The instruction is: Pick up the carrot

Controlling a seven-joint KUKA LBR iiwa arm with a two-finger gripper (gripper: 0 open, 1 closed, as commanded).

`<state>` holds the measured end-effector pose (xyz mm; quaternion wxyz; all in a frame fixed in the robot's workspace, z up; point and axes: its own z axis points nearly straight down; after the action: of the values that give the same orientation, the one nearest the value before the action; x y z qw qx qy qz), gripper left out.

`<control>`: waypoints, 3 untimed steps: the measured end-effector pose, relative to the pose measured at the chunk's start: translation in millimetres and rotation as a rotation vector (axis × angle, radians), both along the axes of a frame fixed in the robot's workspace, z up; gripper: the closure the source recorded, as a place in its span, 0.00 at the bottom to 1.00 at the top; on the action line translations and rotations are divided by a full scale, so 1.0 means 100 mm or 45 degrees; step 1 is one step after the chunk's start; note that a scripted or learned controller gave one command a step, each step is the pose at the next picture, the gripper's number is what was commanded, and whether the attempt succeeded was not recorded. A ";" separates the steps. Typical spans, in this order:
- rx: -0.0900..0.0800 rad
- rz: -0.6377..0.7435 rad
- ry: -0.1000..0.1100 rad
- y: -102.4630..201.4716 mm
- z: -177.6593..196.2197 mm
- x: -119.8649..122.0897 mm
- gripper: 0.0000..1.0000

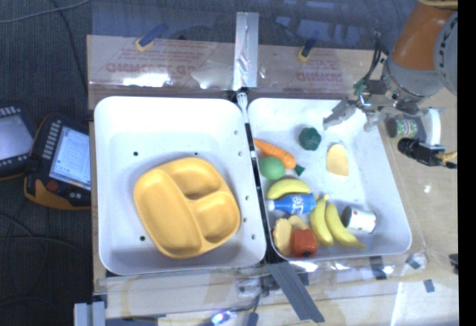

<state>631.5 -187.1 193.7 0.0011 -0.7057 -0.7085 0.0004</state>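
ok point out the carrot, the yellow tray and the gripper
carrot (pixel 274 151), camera view, middle of its orange body
yellow tray (pixel 186 205), camera view, ridge between its compartments
gripper (pixel 336 115), camera view, at its fingertips

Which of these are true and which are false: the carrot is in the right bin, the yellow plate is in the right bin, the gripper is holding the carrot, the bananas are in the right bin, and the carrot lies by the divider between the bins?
1. The carrot is in the right bin. True.
2. The yellow plate is in the right bin. False: it sits in the left bin.
3. The gripper is holding the carrot. False: it is near the right bin's far edge, apart from the carrot.
4. The bananas are in the right bin. True.
5. The carrot lies by the divider between the bins. True.
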 end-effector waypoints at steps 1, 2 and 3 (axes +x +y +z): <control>-0.005 0.133 -0.008 0.63 -0.70 -0.18 0.00; -0.010 0.010 -0.016 0.84 -1.04 -0.20 0.00; -0.003 -0.042 0.001 1.42 -0.11 -0.59 0.00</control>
<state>572.3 -44.7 182.6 0.0006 -0.7174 -0.6967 0.0015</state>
